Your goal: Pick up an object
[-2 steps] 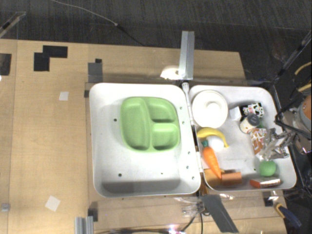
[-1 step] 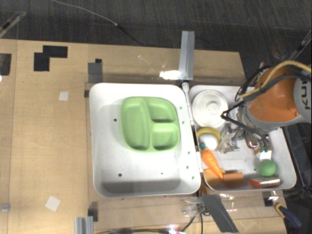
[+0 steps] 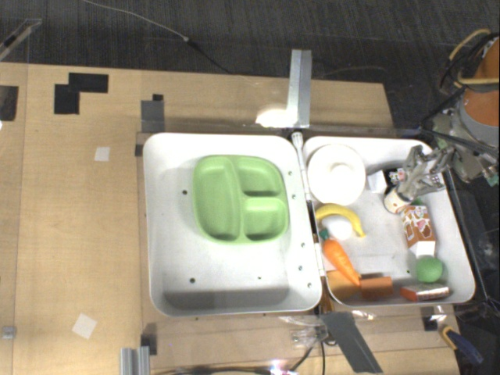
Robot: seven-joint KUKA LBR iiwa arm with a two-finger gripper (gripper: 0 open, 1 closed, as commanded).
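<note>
The right bin [image 3: 461, 244] holds several objects: a round white bowl [image 3: 337, 172], a yellow banana [image 3: 341, 216], an orange carrot [image 3: 341, 260], a brown block [image 3: 375, 283], a green ball [image 3: 429, 269], a brown-and-white carton [image 3: 418, 229] and a small white-and-brown item [image 3: 394, 201]. My gripper [image 3: 408, 181] hangs over the bin's upper right part, just above and right of that small item. I see nothing held in it. A small white cup [image 3: 376, 181] sits just left of the gripper.
The left bin [image 3: 168, 280] bears a green divided plate [image 3: 239, 198]. A metal post [image 3: 300, 88] stands behind the seam between the bins. A red-and-white flat piece [image 3: 426, 292] lies at the right bin's front edge. The arm enters from the right [image 3: 476, 123].
</note>
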